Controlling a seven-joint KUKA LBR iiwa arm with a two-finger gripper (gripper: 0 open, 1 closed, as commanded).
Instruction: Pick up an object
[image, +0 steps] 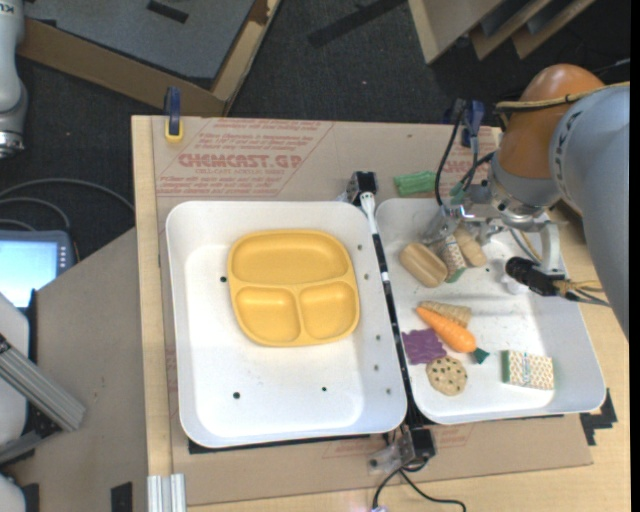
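- The hand (460, 232) hangs low over the far end of the right bin (565, 335). Its metal parts crowd together from this angle, so I cannot tell whether it is open or closed.
- The likely target is a small tan ridged piece (466, 250), which looks to be directly under the hand and touching or nearly touching it. I cannot see that it is gripped.
- Risk: a toy bread roll (423, 263) lies just beside that piece, on the side away from the arm. A closing grasp could catch both, or nudge the roll and skew the grip.
- Risk: the piece looks short and rounded, so a pinch off its middle could squirt it out sideways.
- Risk: the bin's far wall is near the hand, which leaves little room for the piece to slide before it jams.
- Look of the piece: light tan, stubby, with darker cross ridges, and probably hard plastic.
- Nearer the camera than the hand, and well apart from it, lie a toy carrot (447, 328), a cookie (447, 376) and a pale patterned block (527, 369).
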